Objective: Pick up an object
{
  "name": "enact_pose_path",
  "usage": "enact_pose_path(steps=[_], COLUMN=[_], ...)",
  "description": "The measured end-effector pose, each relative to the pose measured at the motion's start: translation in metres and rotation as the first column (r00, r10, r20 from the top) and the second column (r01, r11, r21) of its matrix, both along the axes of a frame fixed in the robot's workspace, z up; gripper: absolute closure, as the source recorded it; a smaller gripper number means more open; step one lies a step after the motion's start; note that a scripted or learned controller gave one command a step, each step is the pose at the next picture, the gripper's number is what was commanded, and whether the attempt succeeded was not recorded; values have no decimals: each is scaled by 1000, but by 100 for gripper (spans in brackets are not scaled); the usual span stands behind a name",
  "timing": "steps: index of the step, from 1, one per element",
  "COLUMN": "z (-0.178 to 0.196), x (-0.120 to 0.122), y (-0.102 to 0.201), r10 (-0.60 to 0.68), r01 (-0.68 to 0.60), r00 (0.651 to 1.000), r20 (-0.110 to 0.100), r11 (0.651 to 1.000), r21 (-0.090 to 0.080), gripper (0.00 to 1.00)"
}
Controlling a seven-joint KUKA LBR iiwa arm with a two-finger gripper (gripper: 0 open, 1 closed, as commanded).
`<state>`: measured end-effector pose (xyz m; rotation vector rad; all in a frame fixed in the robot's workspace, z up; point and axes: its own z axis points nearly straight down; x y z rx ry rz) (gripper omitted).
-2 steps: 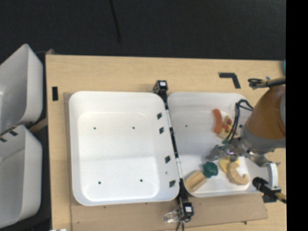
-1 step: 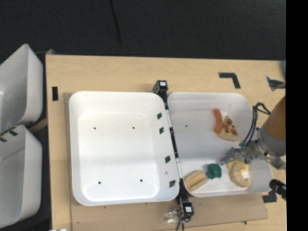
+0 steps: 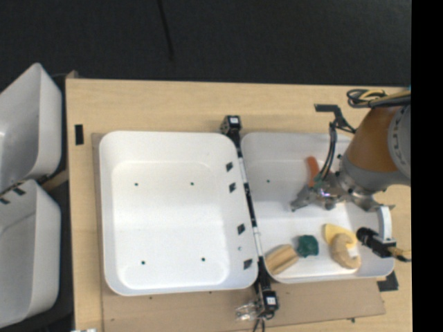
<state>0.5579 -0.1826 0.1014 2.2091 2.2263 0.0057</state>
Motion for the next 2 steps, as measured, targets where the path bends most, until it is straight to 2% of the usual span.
enact_pose_path(steps=[1,2], z=[1,-4], x=[71,125], y=[-31,-5], r10=[-3,-8], r01=[3,8], r00=[1000,999], r20=[2,-46], r11=[1000,1000], r21=[-3,2], gripper=[0,0])
